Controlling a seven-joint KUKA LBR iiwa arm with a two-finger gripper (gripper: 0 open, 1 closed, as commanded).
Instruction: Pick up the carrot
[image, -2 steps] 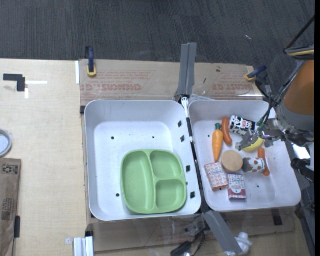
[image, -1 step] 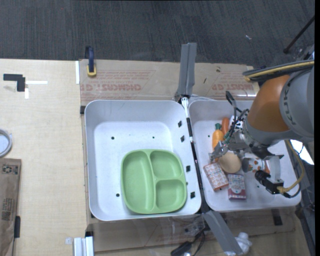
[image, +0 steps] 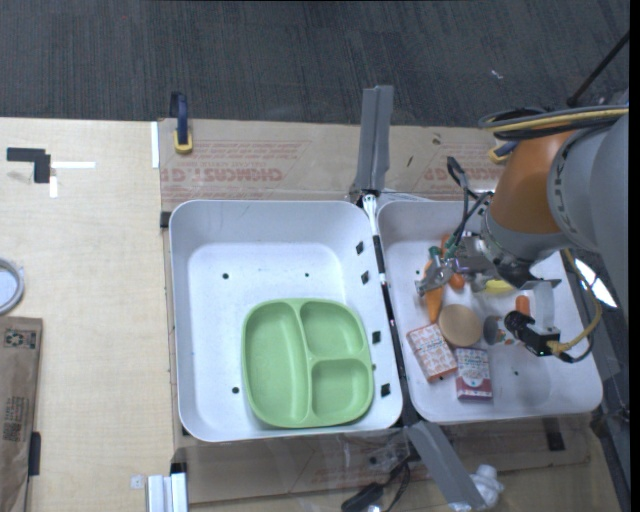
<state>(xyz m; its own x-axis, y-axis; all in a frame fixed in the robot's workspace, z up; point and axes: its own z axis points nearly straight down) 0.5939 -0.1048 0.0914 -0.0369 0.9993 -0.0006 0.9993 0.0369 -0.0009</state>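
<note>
carrot at the gripper's tip in the bin on the view's right

the carrot (image: 432, 296) lies in the right-hand white bin (image: 545, 392), near that bin's wall next to the other bin. it sits just under the gripper (image: 440, 268) and seems to touch its tip. the view does not settle whether the gripper is wide, narrow or holding the carrot: cannot tell.

things crowd close. a small orange-red piece (image: 457, 282) sits just beside the gripper on the arm's side, and a yellow piece (image: 497, 286) lies further that way, partly under the wrist. a tan round thing (image: 461, 325) rests near the carrot, below the gripper in the view. two small patterned packets lie beyond it toward the bin's near edge, one (image: 431, 351) straight below the carrot, the other (image: 473, 372) just beside it.

away from the gripper, across the dividing walls, the left-hand bin (image: 260, 255) bears a green divided plate (image: 308, 360).
</note>
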